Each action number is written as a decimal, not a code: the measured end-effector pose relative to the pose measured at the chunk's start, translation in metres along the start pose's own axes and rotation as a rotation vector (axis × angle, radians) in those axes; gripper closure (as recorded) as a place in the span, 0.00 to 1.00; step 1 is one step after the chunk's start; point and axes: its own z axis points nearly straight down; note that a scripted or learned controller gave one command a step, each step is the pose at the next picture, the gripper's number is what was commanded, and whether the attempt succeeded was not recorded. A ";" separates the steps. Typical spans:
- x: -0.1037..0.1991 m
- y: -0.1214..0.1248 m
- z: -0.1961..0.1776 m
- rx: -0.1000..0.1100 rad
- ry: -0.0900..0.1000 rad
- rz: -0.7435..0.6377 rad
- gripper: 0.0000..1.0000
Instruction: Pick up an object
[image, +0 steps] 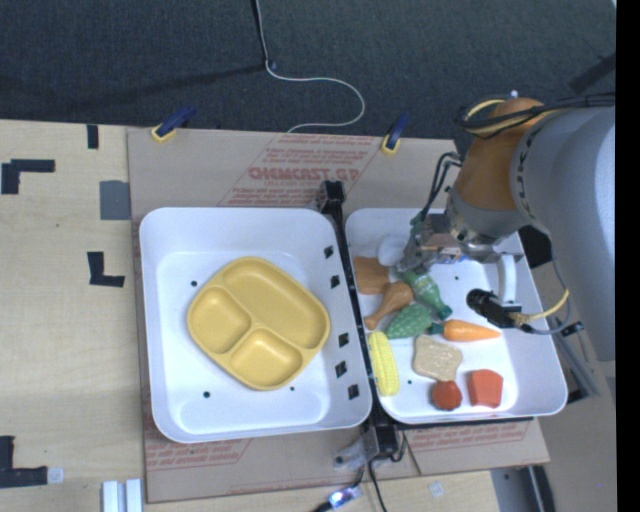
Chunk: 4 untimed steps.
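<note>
My gripper (420, 255) hangs low over the right bin (545, 385), above the crowded toy food where picks are likeliest. Whether it holds anything, I cannot tell.

Place: a robot lab or test bench.
Arm: a grey industrial arm (560, 170) with an orange band reaches over the bench.
Bins: two shallow white bins (160, 300) clipped side by side on cardboard (290, 170).
Contents: plastic toy food (440, 355) and a yellow divided plate (258, 322).
Wiring: a loose white cable (310, 80) crosses the dark floor.
</note>
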 end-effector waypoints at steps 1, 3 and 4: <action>0.004 0.004 -0.063 0.014 0.008 0.000 1.00; 0.060 -0.016 -0.112 0.022 0.010 -0.004 1.00; 0.102 -0.027 -0.103 0.023 0.009 -0.003 1.00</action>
